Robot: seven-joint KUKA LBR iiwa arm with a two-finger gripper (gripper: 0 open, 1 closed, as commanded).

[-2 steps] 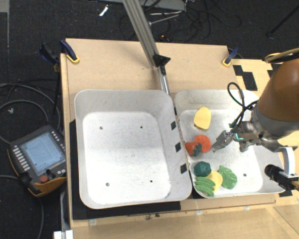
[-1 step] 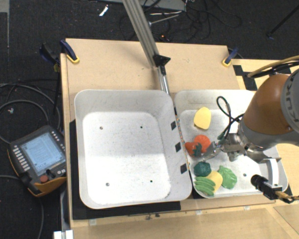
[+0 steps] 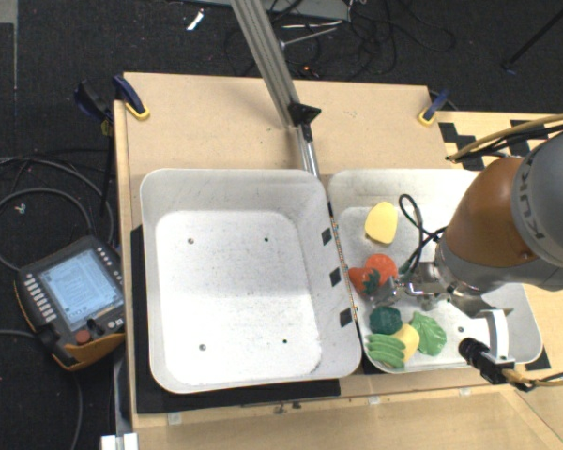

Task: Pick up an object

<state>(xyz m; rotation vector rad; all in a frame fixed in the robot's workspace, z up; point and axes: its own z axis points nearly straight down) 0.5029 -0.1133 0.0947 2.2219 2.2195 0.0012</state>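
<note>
The big grey arm (image 3: 530,218) comes in from the right, and its orange band sits over the right bin (image 3: 432,187). Down below the band, the gripper (image 3: 394,289) reaches low into that bin, right by the red toy (image 3: 373,270). The gripper is pressed in among the toys, and I cannot tell how wide it is spread or if it has hold of anything. All the toys are in the right bin, bunched near its left side. A yellow toy (image 3: 381,221) lies by itself, a bit farther back than the red toy. Just in front of the red toy is a dark green toy (image 3: 386,320). In front of that lies a bright green toy with ridges (image 3: 387,349), touching a small pale yellow piece (image 3: 408,338). Another green toy (image 3: 429,334) sits just to the right of that piece. A black cable (image 3: 411,216) loops over the bin near the yellow toy. The left bin (image 3: 233,279) is white with little dark specks on its floor. Both bins rest on a tan bench (image 3: 216,120). On the dark floor to the left lies a hand controller with a lit screen (image 3: 73,291).
</note>
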